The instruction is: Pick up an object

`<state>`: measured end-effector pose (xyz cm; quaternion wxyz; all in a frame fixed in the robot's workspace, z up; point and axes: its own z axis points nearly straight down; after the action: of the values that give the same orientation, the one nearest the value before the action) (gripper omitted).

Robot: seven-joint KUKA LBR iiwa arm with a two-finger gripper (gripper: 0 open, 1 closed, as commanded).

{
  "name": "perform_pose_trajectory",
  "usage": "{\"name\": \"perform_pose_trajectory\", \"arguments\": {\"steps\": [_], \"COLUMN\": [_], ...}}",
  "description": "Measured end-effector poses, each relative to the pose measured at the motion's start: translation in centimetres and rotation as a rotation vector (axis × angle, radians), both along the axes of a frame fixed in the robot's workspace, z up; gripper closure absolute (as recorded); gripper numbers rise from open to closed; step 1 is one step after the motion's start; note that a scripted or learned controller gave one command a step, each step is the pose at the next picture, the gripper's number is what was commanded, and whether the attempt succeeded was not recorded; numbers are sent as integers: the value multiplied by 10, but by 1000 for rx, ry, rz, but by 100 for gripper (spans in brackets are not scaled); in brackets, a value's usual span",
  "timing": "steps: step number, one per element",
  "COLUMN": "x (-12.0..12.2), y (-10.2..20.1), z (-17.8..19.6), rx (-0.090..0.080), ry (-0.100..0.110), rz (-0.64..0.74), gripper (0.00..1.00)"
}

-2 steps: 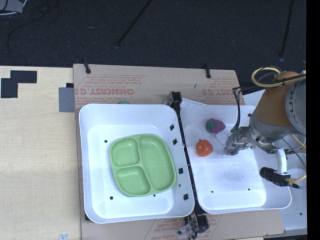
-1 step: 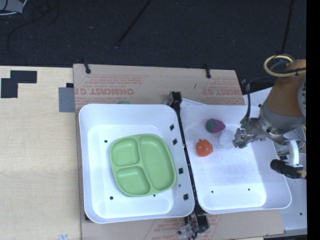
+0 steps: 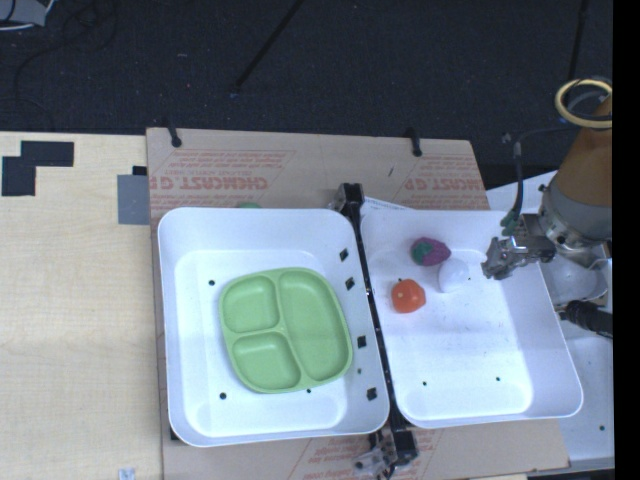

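Tomato [image 3: 407, 295], small, round, red-orange, green-topped, in right bin [image 3: 500, 388]

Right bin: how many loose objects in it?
3. A red tomato-like toy near the divider, a purple-and-green toy behind it, and a whitish round piece beside them, near the claw. It blends into the right bin; more may be unseen.

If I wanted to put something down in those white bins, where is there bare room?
The right bin has bare floor across its near half, below the red toy. Its far half is crowded: red toy, purple toy, a pale object and the gripper. In the left bin, the green tray leaves only narrow margins.
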<state>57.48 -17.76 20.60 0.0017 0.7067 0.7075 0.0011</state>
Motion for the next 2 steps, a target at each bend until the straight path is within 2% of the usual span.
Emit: {"name": "perform_pose_trajectory", "arguments": {"steps": [1,2], "x": [0,-1], "y": [-1,59], "z": [1,10], "rx": [1,4], "ry": [5,7], "rz": [0,4], "gripper": [100,100]}}
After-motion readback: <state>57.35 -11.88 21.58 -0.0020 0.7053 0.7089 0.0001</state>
